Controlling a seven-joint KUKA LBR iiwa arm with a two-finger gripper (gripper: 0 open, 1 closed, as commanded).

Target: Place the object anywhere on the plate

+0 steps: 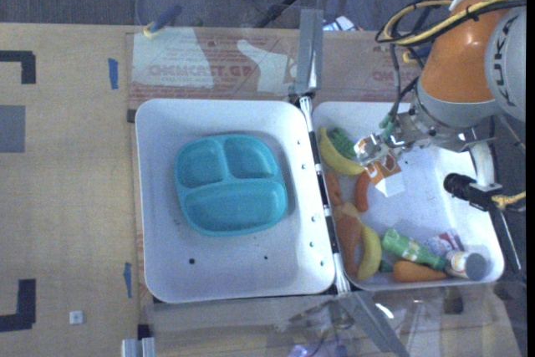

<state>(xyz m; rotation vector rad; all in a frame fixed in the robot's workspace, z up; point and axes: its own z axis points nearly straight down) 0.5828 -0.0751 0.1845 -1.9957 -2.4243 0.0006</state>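
Overhead, the metal pincer (374,148) hangs in the right white bin (481,259) above a curved yellow banana (336,155); its grip is unclear. Left, a smooth teal three-compartment plastic plate (231,183) sits flat.

Bright, even light; slightly soft, perhaps low-resolution.

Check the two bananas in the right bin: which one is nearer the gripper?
The upper banana, by the bin's top-left, just left of the gripper. The other banana lies lower, near the bin's front edge.

We see a smooth, glossy teal plastic plate (231,183), matt white plastic bins (159,205), and a tan wood-look tabletop (67,205).
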